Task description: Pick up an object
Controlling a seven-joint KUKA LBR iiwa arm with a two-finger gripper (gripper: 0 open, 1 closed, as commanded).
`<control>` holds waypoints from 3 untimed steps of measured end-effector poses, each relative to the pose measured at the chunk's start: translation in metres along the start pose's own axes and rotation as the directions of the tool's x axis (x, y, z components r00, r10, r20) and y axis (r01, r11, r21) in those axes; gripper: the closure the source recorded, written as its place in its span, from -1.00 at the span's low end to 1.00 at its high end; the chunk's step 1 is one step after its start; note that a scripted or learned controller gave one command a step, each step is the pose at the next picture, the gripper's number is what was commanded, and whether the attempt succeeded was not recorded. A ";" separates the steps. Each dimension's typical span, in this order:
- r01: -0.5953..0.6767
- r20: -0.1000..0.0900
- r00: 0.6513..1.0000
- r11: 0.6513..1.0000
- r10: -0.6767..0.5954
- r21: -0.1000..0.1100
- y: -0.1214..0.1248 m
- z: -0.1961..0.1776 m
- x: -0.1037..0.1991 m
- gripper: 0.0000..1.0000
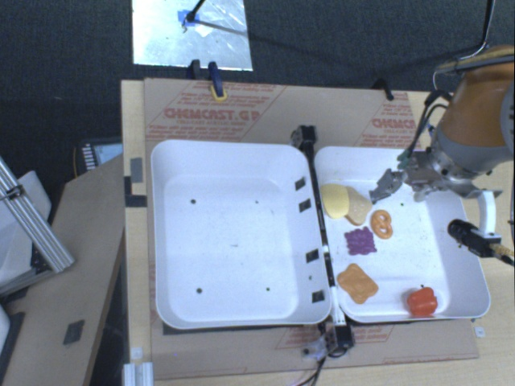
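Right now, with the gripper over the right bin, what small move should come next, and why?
Probably ease the gripper straight down a little: it hovers just above the pretzel and beside the yellow piece, with nothing between its fingers.

The brown board (241,107) under the white bins had red letters that read "CHEMCAST", printed once on each side.

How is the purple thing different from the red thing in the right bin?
The purple piece is flat, lumpy-edged and lies mid-bin beside the orange pretzel; the red piece is rounder, glossy, and sits near the right bin's front edge. The purple one looks wider and lower, the red one more compact and taller. The purple one lies nearer the end effector than the red one. Both are small toy-like items lying free in the same bin.
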State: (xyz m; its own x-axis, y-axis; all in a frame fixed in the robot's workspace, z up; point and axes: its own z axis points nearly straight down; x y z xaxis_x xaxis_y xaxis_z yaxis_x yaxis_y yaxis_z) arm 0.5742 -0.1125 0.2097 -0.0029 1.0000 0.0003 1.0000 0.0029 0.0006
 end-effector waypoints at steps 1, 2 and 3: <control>0.004 -0.002 1.000 1.000 -0.004 0.003 0.008 0.131 0.029 -1.00; 0.001 0.001 1.000 1.000 -0.001 -0.003 0.009 0.114 0.027 1.00; 0.006 -0.001 1.000 1.000 -0.006 -0.005 0.003 0.008 0.091 1.00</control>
State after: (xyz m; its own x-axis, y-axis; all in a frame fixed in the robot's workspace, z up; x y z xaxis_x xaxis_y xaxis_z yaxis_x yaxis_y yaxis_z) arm 0.5767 -0.0218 0.2014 -0.0085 1.0000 0.0012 0.9999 0.0085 0.0056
